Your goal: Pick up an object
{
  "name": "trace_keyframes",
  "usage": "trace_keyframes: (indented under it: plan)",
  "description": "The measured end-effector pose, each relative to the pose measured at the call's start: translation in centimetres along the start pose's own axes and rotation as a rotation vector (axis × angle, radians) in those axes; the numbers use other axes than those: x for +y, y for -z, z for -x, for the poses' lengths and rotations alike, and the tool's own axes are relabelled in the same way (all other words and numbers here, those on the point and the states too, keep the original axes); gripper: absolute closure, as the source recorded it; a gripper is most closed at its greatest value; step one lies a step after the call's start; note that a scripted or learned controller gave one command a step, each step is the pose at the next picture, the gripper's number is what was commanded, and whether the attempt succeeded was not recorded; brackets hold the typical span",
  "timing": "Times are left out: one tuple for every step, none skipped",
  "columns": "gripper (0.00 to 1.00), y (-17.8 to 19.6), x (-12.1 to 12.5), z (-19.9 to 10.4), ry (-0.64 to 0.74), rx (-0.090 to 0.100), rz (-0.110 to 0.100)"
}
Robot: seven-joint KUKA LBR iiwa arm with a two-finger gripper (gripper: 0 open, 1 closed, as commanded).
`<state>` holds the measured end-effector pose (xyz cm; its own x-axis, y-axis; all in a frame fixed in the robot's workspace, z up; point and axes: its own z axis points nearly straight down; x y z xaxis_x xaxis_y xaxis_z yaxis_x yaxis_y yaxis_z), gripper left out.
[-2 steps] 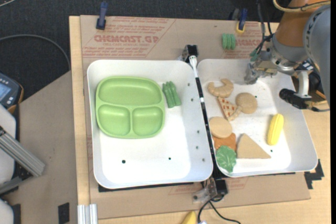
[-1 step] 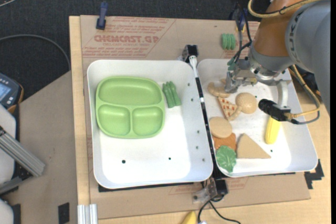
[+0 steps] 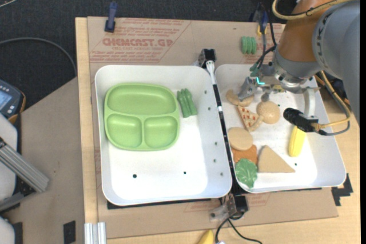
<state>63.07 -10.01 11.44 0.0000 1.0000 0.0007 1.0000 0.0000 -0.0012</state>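
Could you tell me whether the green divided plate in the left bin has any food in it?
Empty. All three compartments of the green divided plate show bare green; the green bean pod lies beside it on the bin floor.

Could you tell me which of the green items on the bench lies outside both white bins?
The small ridged green piece on the brown board above the right bin. The divided green plate and green bean-like piece lie in the left bin; the leafy green piece lies in the right.

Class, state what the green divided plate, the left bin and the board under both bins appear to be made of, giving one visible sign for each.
Green divided plate: likely moulded plastic, matte, with uniform colour and rounded compartment edges. Left bin: probably smooth white plastic with a soft sheen and rounded corners. Board: looks like brown cardboard or paper-faced sheet, dull, with red printed lettering.
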Motion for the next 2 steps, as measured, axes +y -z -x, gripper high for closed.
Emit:
trace_keyframes:
  plan:
    - [0.0,-3.2,-4.8,0.3,-0.003,0.001,-0.006]
    - [1.0,-1.9,-4.5,0.3,-0.002,-0.001,0.002]
